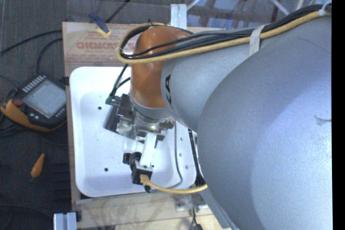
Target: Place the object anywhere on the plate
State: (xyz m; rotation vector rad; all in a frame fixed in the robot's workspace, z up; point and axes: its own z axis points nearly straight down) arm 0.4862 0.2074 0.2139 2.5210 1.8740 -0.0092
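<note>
My gripper point(121, 122) hangs over the middle of the left white bin point(89, 137), pointing down at its floor. The orange-banded wrist and the big grey arm sit above it and cover the bin's right part and everything to the right of it. The bin floor around the gripper is bare white with two small dark specks point(100, 109). What lies under the gripper is hidden by the wrist.
A cardboard sheet point(91, 43) lies behind the bin. A teach pendant point(40, 102) and a small orange item point(36, 165) rest on the floor to the left, off the bench. The bin's right wall point(182, 156) runs close beside the gripper.
</note>
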